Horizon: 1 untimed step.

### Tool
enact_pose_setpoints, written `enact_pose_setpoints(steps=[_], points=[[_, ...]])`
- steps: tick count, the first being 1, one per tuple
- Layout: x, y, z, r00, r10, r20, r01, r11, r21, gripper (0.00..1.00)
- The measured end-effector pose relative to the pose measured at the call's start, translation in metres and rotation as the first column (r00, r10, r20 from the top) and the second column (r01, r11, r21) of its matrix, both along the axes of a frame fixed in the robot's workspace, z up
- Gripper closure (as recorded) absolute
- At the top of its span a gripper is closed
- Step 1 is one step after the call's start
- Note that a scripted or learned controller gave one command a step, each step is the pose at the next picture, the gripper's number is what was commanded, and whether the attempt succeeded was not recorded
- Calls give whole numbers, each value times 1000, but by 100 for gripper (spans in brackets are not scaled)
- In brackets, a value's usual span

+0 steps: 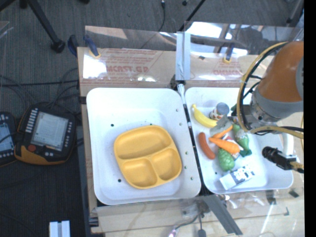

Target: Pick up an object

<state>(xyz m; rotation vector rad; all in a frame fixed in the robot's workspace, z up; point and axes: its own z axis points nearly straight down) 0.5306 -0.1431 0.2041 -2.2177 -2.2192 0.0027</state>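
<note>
- The surface [148, 69] fills the middle of the frame, its far strip covered in cardboard under a clear glossy sheet, with two yellow-handled clamps near the top edge.
- The left bin [101, 107] sits at centre-left and carries a yellow divided plate [147, 155], tilted a little, with three compartments.
- The right bin [276, 180] touches it along a shared rim at centre-right and holds a cluster of toy foods.
- A banana [203, 116] lies at the upper left of that cluster, a red sausage [206, 145] just below it, a carrot [224, 144] beside the sausage, and a green vegetable [225, 160] under the carrot.
- A small white box [237, 177] rests near the bin's lower edge.
- The arm [281, 80] enters from the right; the gripper [236, 124] sits low over the cluster's top, and I cannot tell how it is set.
- The floor is dark carpet; an office-chair base shows at upper left, and a control pendant [47, 135] lies at the left edge.
</note>
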Motion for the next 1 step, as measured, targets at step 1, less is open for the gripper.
enact_pose_setpoints(steps=[1], points=[[-2,-37,-97,978,208,25,-207,978,-14,0]])
